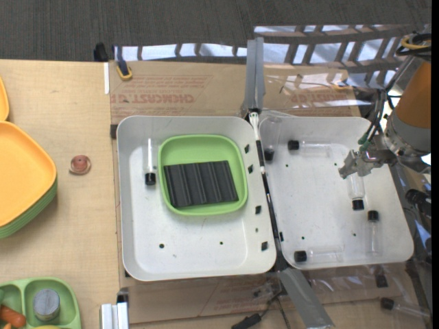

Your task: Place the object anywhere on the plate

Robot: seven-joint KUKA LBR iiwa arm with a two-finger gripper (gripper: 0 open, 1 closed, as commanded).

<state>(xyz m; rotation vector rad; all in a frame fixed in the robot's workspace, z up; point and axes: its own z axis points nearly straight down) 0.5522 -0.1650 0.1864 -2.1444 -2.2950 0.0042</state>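
Note:
A green square plate (203, 148) sits in the left bin (192, 252), with a dark ribbed slab (202, 184) lying on it. Beside the plate's left edge lies a clear tube with a black cap (149, 163). My gripper (357, 166) hangs over the right bin (315, 204), towards its right side. Directly under it is another clear black-capped tube (357, 194), its cap pointing to the bin's front. Whether the gripper touches that tube is unclear.
More capped clear tubes lie in the right bin: one at the back (310, 144), one along the front wall (317, 256), one at the right (372, 230). Orange plates (24, 177) and a small red knob (80, 164) rest on the wooden table to the left.

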